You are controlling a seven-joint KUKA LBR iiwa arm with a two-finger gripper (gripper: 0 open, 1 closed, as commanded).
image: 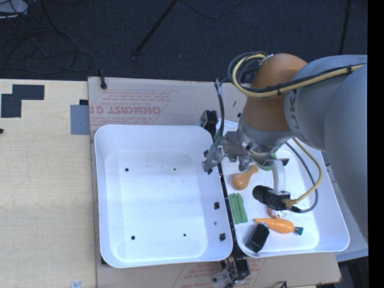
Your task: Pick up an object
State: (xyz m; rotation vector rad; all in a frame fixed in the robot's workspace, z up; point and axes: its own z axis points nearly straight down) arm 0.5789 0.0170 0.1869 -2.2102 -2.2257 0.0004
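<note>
Gourd-shaped orange object (pixel 245 177) lies in the arm-side bin (pixel 327 236), just beside the gripper (pixel 240 156); its opening cannot be told.

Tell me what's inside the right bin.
An orange pear shape, a green strip, a carrot and a black block. The arm covers the far end of the bin, so anything there is hidden.

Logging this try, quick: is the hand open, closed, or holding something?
Hand: cannot be told; it hangs low over the right bin, near the divider.
</note>
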